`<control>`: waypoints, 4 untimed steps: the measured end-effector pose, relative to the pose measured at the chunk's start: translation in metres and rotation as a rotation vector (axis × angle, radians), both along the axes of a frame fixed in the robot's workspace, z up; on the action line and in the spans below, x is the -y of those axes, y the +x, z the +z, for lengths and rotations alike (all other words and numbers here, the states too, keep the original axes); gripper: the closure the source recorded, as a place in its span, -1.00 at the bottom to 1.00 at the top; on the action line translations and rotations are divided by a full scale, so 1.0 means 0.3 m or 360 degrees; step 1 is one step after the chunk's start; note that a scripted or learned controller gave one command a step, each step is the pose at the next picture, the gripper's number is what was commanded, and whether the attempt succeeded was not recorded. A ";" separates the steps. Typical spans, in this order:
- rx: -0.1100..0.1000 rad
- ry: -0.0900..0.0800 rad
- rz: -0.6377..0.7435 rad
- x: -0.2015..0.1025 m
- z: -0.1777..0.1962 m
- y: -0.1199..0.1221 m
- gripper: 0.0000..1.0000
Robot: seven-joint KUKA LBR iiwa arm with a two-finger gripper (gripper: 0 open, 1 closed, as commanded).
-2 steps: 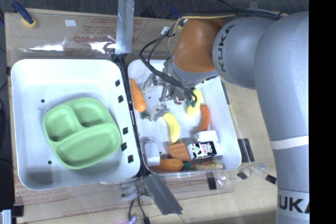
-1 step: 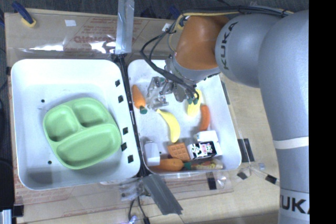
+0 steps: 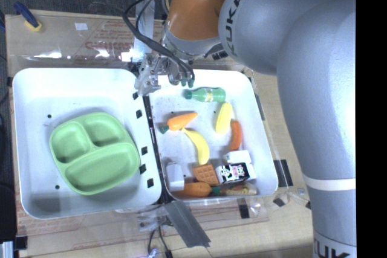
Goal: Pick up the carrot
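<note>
The carrot (image 3: 181, 121) is orange with a green stub at its left end. It lies in the upper left part of the right bin (image 3: 261, 130), pointing up and to the right. My gripper (image 3: 164, 77) hangs over the bin's top left corner, close to the divider between the bins. It sits up and left of the carrot, clearly apart from it. It is open with nothing between its fingers.
The right bin also holds a green bottle (image 3: 205, 94), a yellow fruit (image 3: 224, 118), a banana (image 3: 198, 145), a red-orange piece (image 3: 236, 135), a waffle (image 3: 205, 173), a black-and-white carton (image 3: 233, 171) and a white cup (image 3: 175, 175). A green divided plate (image 3: 94, 151) lies in the left bin (image 3: 30, 99).
</note>
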State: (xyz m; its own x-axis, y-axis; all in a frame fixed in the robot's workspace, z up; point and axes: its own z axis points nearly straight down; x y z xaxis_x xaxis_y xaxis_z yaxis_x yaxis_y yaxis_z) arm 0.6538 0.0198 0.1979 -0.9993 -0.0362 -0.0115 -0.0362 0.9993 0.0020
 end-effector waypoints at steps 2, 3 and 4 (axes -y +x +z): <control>-0.0018 -0.0009 0.0967 -0.426 0.039 -0.192 1.00; -0.0013 -0.0006 0.0537 -0.507 0.196 -0.344 1.00; -0.0018 -0.0006 0.0050 -0.471 0.270 -0.490 1.00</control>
